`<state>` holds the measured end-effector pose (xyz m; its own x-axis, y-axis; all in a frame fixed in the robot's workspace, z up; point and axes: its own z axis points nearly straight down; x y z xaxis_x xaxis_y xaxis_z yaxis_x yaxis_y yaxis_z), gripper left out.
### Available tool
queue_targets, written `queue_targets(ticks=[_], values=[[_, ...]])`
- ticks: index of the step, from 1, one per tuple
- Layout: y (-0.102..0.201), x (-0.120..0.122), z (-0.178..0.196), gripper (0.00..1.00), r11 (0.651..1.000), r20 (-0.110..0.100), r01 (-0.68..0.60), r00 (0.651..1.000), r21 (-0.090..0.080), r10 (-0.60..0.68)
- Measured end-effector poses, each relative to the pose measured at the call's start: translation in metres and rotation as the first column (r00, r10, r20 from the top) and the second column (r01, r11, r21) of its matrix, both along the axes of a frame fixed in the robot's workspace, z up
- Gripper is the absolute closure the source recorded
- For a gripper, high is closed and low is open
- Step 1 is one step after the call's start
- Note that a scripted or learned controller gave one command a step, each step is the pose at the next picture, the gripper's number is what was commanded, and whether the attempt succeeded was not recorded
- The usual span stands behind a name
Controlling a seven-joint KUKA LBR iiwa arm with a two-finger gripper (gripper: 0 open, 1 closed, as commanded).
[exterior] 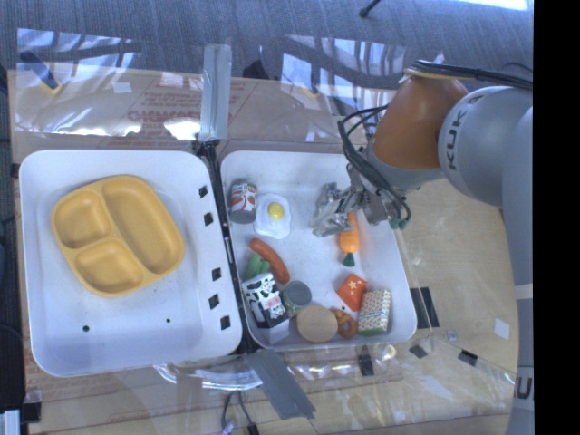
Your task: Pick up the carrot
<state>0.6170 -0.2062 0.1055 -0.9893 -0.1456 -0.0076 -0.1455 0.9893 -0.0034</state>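
The carrot (350, 240) is small and orange, with a green tip pointing toward the front. It lies on the floor of the right bin (399, 252) near the right wall. My gripper (333, 210) is low in this bin, directly behind the carrot and a little to its left, with its metal end at the carrot's orange top. The wrist and cables hide the contact, so I cannot tell whether it is touching or holding the carrot.
The right bin also holds a can (242, 200), a fried egg (274, 216), a sausage (270, 259), a cow-patterned carton (264, 299), a bread roll (316, 323) and a wafer block (375, 310). A yellow divided plate (116, 234) sits in the left bin (54, 333).
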Motion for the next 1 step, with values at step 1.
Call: queue_targets(ticks=[1], values=[[-0.0048, -0.0494, 0.1207, 1.00, 0.995, 0.008, 0.100, 0.995, -0.003, -0.100]])
